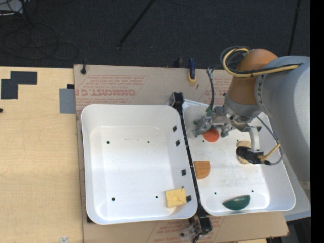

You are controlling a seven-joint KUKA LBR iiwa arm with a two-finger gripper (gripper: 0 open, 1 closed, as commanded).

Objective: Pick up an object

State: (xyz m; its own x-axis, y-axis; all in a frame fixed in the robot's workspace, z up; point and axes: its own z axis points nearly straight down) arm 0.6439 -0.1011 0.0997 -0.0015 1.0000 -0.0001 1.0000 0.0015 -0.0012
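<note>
Orange-red ball (211,135) sits in the right bin (273,199), directly under the gripper (212,127). From here I cannot tell how the gripper is set. Being round, the ball could roll away toward the divider (183,146) if nudged off-centre.

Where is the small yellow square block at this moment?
The small yellow square block lies in the left white bin, at its near right corner, close to the black divider clips between both bins.
</note>
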